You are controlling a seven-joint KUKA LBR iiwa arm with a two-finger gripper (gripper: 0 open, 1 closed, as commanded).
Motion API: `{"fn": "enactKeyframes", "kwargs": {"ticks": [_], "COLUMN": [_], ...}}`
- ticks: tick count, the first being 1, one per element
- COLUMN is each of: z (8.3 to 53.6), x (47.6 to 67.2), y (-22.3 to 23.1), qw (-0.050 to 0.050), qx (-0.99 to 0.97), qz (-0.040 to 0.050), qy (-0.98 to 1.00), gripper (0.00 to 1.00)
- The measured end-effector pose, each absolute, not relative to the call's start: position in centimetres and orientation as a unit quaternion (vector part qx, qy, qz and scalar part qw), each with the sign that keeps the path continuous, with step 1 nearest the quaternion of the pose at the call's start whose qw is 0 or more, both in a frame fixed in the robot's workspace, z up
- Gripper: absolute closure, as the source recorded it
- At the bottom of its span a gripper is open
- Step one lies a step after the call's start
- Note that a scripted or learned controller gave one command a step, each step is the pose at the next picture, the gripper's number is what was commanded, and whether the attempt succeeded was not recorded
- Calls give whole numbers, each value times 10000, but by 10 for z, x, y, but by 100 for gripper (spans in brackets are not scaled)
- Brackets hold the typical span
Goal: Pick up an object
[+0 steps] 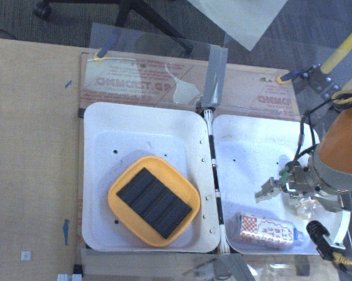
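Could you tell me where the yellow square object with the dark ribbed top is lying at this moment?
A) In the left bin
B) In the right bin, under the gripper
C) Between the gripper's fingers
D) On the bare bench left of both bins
A: the yellow square object lies flat in the left bin, while the gripper is over the right bin, near a red-and-white packet.

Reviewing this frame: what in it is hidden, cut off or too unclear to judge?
- Gripper, camera view: small and partly behind the wrist and cables, so the state of the jaws cannot be told.
- Clear item in the right bin: overlapped by the arm, unidentifiable.
- Red-and-white tube: print too small to read.
- Arm: cut off by the right edge.
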State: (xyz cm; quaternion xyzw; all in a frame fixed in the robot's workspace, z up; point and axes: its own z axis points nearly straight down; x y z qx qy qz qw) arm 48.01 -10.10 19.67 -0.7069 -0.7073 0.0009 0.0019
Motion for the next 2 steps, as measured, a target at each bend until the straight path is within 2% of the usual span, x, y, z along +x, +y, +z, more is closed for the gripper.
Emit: {"fn": "enactKeyframes", "kwargs": {"ticks": [1, 2], "z": [89, 129], "x": [482, 496], "y": [-101, -120], "qw": [-41, -13], "qx": [-6867, -6387], "qz": [-35, -5], "qy": [-7270, -7695], "gripper": [0, 0]}}
